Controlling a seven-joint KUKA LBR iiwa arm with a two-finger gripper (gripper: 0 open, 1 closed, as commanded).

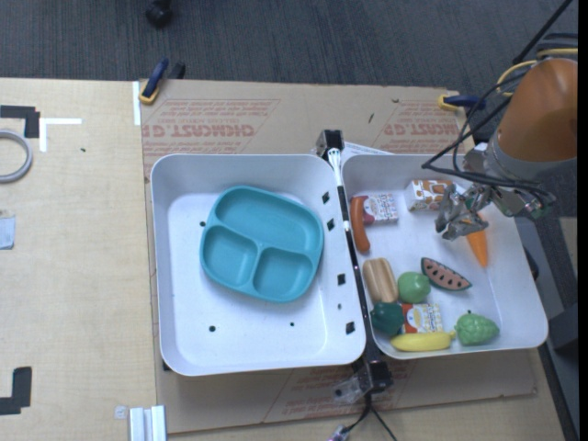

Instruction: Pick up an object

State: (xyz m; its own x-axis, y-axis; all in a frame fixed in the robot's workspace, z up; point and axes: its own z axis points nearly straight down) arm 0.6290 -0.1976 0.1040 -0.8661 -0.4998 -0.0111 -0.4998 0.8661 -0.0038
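The carrot point(479, 246) lies in the right bin point(514, 338), near its far right wall, and it looks the likeliest pick. Its long axis runs roughly up and down the view with a slight lean, the thick end up toward the gripper point(457, 217) and the point trailing down and to the right. The gripper hangs just above and a little left of the thick end, so close that the two overlap in this slanted view; whether they touch cannot be told. Whether the gripper is clenched or released cannot be told either, since its metal parts blur together against the white floor, and nothing is plainly caught in it.

Judging by this, the move turns on a small shift down and right along the carrot's axis, with the grip set across that axis, not along it.

Just beside the gripper on its left lies a small snack packet point(427, 193), near enough to be nudged or taken instead. The watermelon slice point(446, 275) sits below the carrot, a short way apart. Further left are the hot dog point(358, 224) and a carton point(382, 208). The left bin point(175, 265) holds a blue tray point(261, 243), well apart from all this.
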